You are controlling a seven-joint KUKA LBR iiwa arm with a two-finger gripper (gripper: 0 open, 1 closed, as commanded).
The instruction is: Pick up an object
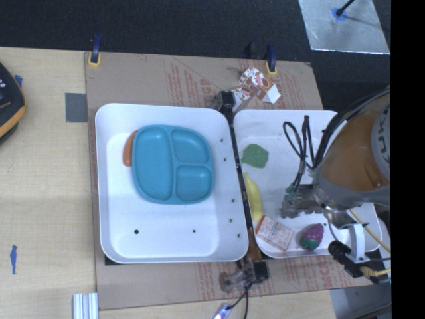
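In the right bin (275, 119) lie a flat green piece (255, 155), a yellow banana (253, 197) along the left wall, a small tan and white packet (273, 233) and a purple and green toy (311, 236) near the front. My gripper (293, 203) hangs low over the middle of this bin, just above and behind the packet and the purple toy. The grey wrist and orange band (352, 155) hide the bin's right part.
The left bin (109, 198) holds a blue divided plate (174, 163) with an orange item (127, 150) peeking out at its left edge. Black cables (297, 141) loop over the right bin. A crumpled wrapper (256, 85) lies behind the bins.
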